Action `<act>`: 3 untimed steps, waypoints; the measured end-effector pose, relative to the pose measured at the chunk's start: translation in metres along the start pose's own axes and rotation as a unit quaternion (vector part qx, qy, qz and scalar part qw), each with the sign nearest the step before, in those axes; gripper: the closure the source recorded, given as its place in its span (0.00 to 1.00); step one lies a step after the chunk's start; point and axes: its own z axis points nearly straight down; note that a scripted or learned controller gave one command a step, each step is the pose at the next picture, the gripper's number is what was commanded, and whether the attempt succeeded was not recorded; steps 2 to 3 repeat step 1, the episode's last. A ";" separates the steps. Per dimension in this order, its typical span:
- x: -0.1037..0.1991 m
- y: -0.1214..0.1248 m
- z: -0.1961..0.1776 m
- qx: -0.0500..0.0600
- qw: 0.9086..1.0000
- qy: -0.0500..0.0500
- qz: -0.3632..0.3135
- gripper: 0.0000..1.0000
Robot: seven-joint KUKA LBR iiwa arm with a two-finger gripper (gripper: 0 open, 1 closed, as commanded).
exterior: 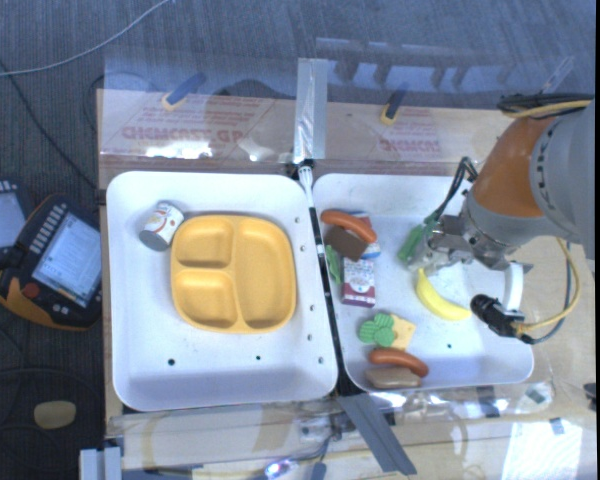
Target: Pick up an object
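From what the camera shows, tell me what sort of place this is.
Probably a robotics lab bench for pick-and-place trials: a grey-and-orange arm reaches over two white bins holding toy food like a banana, and a handheld control pendant lies on the carpet.

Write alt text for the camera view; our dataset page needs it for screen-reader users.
A grey robot arm with an orange band reaches from the right over the right white bin, its gripper above a yellow toy banana and a green item. Toy hot dogs, a small carton and green broccoli lie nearby; the left white bin holds a yellow divided plate and a small can.
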 end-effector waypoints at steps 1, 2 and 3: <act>0.050 0.043 -0.095 0.008 1.000 -0.001 0.004 1.00; 0.050 0.043 -0.095 0.008 1.000 -0.001 0.004 1.00; 0.050 0.043 -0.095 0.008 1.000 -0.001 0.004 1.00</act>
